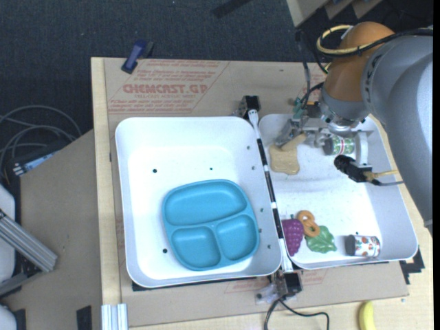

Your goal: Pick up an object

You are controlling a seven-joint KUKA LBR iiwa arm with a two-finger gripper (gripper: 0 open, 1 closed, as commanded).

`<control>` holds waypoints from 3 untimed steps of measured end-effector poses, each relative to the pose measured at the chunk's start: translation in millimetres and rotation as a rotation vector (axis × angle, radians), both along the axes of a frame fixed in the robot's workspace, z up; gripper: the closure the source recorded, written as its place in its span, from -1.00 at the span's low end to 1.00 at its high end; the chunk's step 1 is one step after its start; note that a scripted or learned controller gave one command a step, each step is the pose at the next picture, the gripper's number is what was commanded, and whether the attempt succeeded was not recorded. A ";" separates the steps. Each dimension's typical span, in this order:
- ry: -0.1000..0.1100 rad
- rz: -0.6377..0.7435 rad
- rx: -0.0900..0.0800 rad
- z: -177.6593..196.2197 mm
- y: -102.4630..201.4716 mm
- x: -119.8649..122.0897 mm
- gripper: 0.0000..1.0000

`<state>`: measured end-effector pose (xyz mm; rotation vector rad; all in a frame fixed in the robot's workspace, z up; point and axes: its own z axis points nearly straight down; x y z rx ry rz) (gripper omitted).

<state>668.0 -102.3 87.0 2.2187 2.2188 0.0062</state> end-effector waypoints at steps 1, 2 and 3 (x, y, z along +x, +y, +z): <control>-0.004 0.001 0.000 11.4 0.8 1.3 1.00; 0.007 -0.001 0.000 39.6 -16.4 -72.1 1.00; 0.002 0.001 0.000 126.8 25.7 -70.7 1.00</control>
